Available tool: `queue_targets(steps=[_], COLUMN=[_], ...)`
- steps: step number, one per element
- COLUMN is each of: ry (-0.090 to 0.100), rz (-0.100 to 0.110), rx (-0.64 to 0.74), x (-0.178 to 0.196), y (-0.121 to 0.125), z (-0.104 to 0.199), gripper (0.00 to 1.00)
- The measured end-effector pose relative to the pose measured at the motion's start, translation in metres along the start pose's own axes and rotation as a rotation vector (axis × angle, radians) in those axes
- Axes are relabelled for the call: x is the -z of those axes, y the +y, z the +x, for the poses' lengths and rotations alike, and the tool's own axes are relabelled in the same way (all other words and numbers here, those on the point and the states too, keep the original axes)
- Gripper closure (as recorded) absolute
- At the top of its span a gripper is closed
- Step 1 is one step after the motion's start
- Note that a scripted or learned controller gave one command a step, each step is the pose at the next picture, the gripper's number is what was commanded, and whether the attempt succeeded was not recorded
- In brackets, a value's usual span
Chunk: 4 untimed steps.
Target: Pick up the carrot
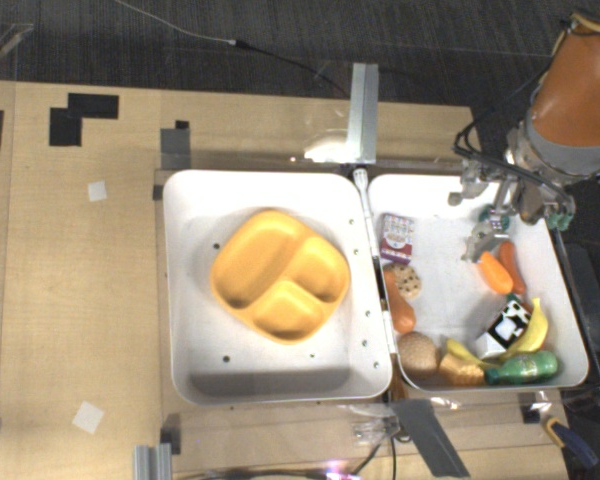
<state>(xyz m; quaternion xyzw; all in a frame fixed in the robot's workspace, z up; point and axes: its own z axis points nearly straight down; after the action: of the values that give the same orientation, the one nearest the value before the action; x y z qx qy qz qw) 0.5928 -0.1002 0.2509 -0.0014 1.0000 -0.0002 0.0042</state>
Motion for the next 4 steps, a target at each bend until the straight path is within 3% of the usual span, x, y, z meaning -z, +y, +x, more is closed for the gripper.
queue_targets(steps=[1,2,3,4], ry=[0.012,-0.011,-0.002,-0.005], rz=[-0.003,0.001,0.002,-0.001], rx=[0.082,0.090,-0.368,-0.568], x=[-0.156,-0.135,-0.162,-0.161], y=[-0.045,-0.044,-0.090,-0.104], z=[-0.023,-0.031,-0.006,0.048], gripper=[0.00,1.00,1.00,1.00])
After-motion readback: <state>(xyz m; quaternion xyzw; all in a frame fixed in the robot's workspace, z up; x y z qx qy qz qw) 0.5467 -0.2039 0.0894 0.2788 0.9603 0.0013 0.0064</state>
